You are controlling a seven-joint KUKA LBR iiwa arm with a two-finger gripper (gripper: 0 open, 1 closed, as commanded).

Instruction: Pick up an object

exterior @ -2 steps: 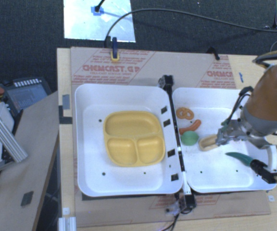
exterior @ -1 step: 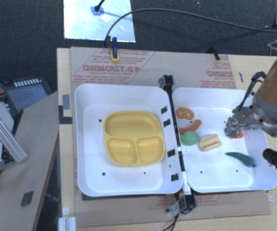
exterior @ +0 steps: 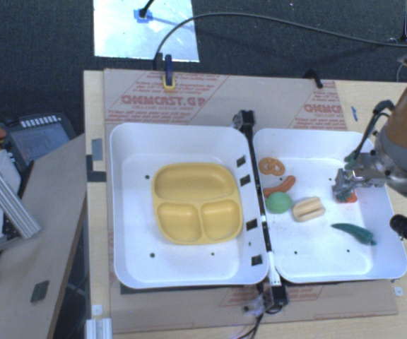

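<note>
So the gripper [exterior: 344, 187] was down low in the right bin [exterior: 316, 270], near its right wall, with the grey arm [exterior: 405, 129] coming in from the right and bending down over the rim. Its tip sat right on top of a small red-orange object [exterior: 351, 198], which peeked out just beside and below it. Couldn't tell from this angle whether that thing was actually between the tips or just lying under them, and the tip was too small and dark to say how it was set.

The other stuff in that bin was well apart from the tool: a tan hot dog bun [exterior: 308, 208] to its left, a green ball [exterior: 279, 203] touching or nearly touching the bun's left end, an orange sausage [exterior: 280, 186] just above the ball, and a pretzel [exterior: 271, 166] above that. A dark green pepper [exterior: 355, 233] lay toward the front right of the bin, below the tool.

The left bin [exterior: 129, 260] held a yellow divided tray [exterior: 195, 202], sitting flat about in the middle.

Both bins sat side by side on a cardboard sheet [exterior: 189, 97] with red print, on a pale bench [exterior: 92, 119]. Dark carpet [exterior: 34, 41] ran behind it, with a shiny metal plate [exterior: 119, 20] on the floor and a black cable [exterior: 274, 21] snaking across. A control pendant [exterior: 37, 143] rested at the far left.
</note>
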